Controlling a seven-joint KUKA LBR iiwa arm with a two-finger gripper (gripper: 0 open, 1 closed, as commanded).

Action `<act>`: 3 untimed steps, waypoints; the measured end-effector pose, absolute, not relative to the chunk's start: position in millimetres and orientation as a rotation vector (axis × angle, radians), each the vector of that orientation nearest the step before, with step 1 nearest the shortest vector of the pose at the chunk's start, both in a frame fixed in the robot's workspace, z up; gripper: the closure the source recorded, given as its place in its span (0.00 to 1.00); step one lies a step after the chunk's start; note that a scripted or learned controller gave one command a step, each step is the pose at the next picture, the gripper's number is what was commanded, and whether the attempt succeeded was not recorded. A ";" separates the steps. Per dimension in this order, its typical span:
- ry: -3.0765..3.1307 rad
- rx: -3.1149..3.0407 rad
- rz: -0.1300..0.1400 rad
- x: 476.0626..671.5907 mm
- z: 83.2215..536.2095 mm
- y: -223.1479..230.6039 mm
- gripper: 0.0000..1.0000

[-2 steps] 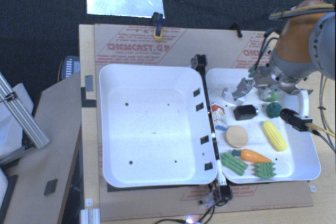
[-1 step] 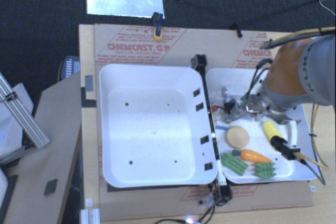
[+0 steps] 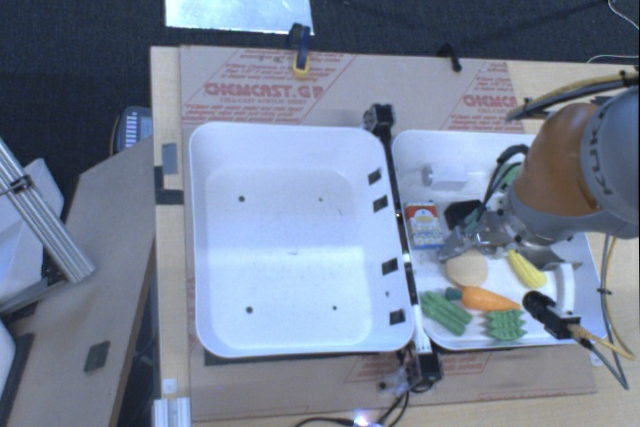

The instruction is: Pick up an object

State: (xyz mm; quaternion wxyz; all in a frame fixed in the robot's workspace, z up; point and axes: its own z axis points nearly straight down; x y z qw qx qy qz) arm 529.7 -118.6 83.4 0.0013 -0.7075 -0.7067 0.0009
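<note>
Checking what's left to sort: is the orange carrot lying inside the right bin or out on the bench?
Inside. The carrot lies flat on the right bin floor near its front edge, between a round cream piece and green pieces.

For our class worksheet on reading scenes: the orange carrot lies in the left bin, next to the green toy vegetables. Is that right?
Not quite. In the camera view the orange carrot lies in the right bin, next to the green toy vegetables.

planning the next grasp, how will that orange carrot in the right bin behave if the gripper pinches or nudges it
The carrot looks like smooth moulded plastic, so probably stiff and light. Its tapered, rounded body may roll or squirt out of a pinch. It lies close to the green pieces, so a nudge would likely shove them too.
</note>
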 end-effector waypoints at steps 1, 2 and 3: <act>-2.218 -2.219 0.002 484.4 83.8 -111.8 0.00; -2.226 -2.220 -0.004 487.9 94.8 -111.7 1.00; -2.240 -2.217 -0.016 495.0 230.7 -64.5 1.00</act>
